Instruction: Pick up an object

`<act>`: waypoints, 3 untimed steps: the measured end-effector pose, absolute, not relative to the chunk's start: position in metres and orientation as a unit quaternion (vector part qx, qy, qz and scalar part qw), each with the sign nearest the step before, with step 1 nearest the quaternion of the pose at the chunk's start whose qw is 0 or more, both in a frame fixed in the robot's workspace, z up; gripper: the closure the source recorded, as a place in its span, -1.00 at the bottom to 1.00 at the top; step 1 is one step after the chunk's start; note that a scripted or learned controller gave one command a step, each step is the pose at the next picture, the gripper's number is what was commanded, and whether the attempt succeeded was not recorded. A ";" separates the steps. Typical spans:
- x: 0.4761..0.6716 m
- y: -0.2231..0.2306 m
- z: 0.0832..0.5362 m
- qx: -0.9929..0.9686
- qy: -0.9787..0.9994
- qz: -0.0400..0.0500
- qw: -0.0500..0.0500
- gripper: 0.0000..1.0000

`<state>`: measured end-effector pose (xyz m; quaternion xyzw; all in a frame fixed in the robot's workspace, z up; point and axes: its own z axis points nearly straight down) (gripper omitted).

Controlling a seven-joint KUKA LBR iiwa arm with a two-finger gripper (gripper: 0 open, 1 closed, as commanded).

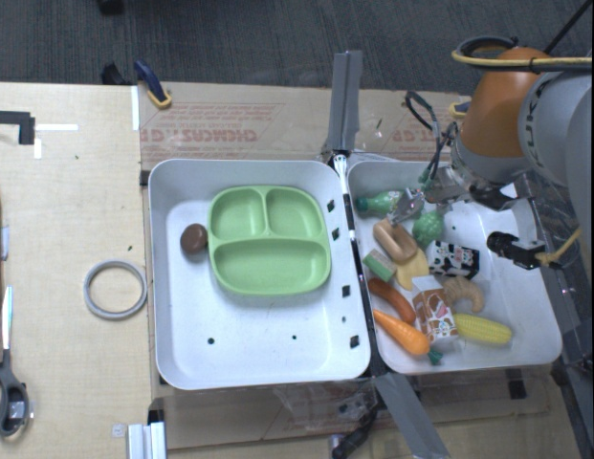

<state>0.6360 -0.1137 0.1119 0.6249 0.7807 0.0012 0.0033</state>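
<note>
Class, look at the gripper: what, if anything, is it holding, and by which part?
It cannot be told. The gripper sits low among the toy food in the right bin, with nothing clearly between its fingers.

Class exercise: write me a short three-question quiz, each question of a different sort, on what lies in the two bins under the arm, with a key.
1. True or false: the green divided tray lies in the right bin.
2. Which item touches the tray's left edge? A) corn cob B) brown ball C) carrot
3. Fill in: the gripper hovers over the ___ bin.

Key: 1 false, it lies in the left bin; 2 B; 3 right.
</note>
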 end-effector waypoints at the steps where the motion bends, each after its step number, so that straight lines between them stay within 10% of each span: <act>1: 0.603 -0.113 0.105 0.559 0.829 0.006 0.015 -1.00; 2: 0.592 -0.129 0.098 0.540 0.842 0.003 0.007 -1.00; 3: 0.593 -0.130 0.108 0.541 0.841 0.003 0.008 1.00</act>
